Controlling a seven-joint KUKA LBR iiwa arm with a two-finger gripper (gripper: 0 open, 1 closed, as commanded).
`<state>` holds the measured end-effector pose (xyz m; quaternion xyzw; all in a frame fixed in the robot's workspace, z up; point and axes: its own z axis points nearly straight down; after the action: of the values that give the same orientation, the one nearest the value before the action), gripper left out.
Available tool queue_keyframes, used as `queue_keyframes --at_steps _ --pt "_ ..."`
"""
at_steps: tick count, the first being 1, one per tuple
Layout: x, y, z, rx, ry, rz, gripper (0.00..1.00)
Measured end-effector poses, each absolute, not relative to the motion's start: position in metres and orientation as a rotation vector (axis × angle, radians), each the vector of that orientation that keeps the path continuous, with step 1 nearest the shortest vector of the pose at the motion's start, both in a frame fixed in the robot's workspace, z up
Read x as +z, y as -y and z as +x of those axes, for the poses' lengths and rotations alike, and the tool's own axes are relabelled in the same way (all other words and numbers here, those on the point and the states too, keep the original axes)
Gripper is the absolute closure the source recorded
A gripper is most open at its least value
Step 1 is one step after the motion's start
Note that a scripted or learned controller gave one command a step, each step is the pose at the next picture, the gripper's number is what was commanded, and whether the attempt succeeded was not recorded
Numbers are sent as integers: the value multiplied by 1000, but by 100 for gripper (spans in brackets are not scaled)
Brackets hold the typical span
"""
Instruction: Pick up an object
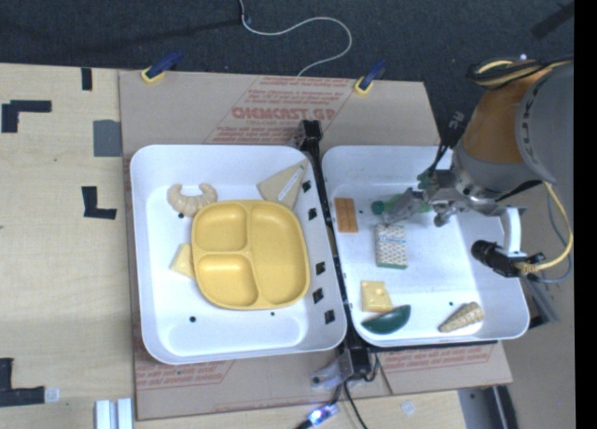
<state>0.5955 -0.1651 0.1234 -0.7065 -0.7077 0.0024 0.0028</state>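
Gripper (392, 211) low in right bin (490, 325), just above patterned block (393, 246). Can't tell finger state. Risk: descent lands off-centre and block skids toward orange bar (345, 214).

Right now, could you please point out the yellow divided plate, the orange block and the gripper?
yellow divided plate (250, 255): camera view, centre ridge.
orange block (345, 214): camera view, top face.
gripper (390, 209): camera view, fingertip end.

plate (250, 254) in L bin (149, 231), pincer (390, 207) over R bin (485, 297)
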Motion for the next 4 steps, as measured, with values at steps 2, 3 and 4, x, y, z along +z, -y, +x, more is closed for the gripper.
queue_keyframes --at_steps 2,3,4 --pt "95 164 597 0 2226 -2219 100" --pt "140 169 593 -2 2223 -2223 100" --pt "200 174 589 -3 2224 -2223 100"
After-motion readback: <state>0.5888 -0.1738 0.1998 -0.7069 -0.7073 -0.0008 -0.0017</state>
